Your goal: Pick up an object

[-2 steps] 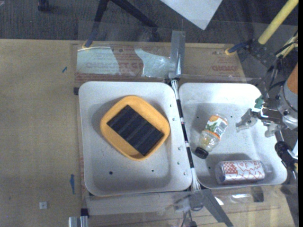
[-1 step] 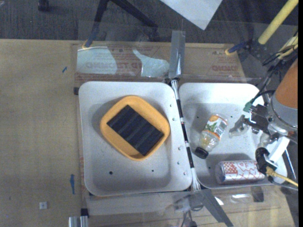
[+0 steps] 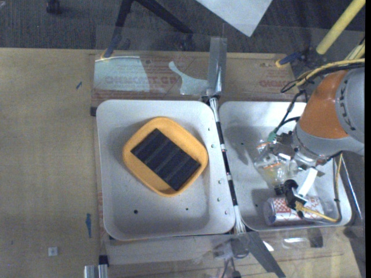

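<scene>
Gripper sits low in R bin, about mid-bin, right over a clear packet. Arm covers it from above, so can't tell if it's apart or closed, or if anything's clamped. Packet is crumpled w/ glare, no clear long axis; its R part is hidden under the gripper. Red-white can lies on its side just by that bin's near wall, long axis approx L–R in view, round end facing L, R end partly covered by robot parts. L bin holds a yellow dish w/ black ribbed insert, long axis diagonal, far-L to near-R. Both bins are on the wood worktop.
</scene>
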Motion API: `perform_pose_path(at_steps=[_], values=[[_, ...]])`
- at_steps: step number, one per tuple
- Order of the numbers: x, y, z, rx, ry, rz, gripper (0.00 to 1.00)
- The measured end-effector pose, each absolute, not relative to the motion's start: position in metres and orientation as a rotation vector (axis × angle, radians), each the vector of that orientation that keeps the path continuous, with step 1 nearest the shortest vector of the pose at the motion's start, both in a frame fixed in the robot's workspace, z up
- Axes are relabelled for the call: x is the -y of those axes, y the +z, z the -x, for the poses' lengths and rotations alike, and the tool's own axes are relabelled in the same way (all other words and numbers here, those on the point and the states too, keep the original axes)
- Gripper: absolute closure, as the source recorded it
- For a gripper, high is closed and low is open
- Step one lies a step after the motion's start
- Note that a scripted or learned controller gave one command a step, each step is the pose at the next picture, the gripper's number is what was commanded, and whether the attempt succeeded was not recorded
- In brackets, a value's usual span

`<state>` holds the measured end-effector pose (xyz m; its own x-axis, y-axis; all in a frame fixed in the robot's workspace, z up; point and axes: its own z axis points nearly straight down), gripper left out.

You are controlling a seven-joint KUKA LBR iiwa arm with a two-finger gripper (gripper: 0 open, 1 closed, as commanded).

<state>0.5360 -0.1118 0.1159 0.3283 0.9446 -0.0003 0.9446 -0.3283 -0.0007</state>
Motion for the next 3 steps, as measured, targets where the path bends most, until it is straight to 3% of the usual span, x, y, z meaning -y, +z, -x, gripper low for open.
perform_pose_path(at_steps=[1, 2, 3], values=[[0.109, 0.096, -0.586, 2.134, -0.023, 2.333, 0.0], [0.099, 0.095, -0.599, 2.265, -0.017, 2.209, 0.0], [0.1, 0.105, -0.6, 2.265, -0.019, 2.211, 1.0]])
